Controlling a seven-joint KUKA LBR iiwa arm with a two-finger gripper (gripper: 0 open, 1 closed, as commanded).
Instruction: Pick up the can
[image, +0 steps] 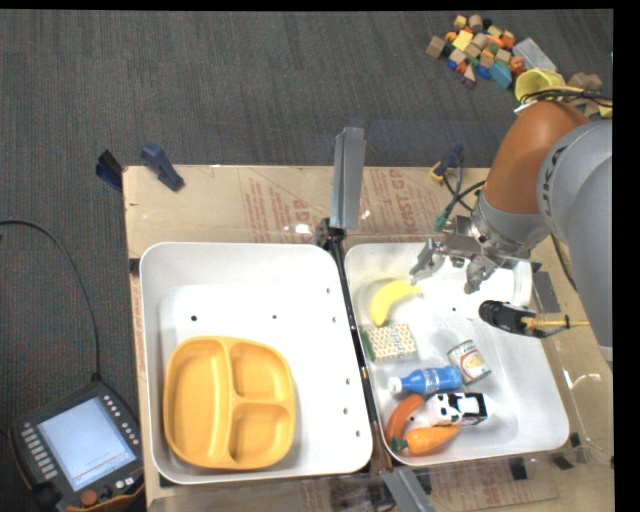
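1. In the camera view, the can (467, 360) lies tilted on the floor of the right bin (535, 385), in its middle part. It is clear of the gripper (452, 270).
2. The gripper hangs up and slightly left of the can, over the far end of the same bin. Its fingers are spread apart with nothing between them.
3. A blue bottle (428, 381) lies on its side just left of and below the can, its end nearly touching it.
4. A black-and-white cow toy (460, 407) sits just below the can. An orange carrot (433, 439) lies below that, and a red-orange piece (402, 414) curves beside the carrot.
5. A patterned pale block (391, 342) rests left of the can, and a banana (392, 298) lies above that block.
6. The left bin (230, 285), well left of the can, holds a yellow divided plate (229, 402).
7. Both bins sit on a cardboard sheet (250, 200) with red print. A grey post (347, 185) rises between them, above and left of the can.
8. Dark carpet (200, 80) surrounds the bench. Coloured blocks (478, 45) are scattered far above the can, and a handheld screen unit (75, 445) lies far to its lower left.
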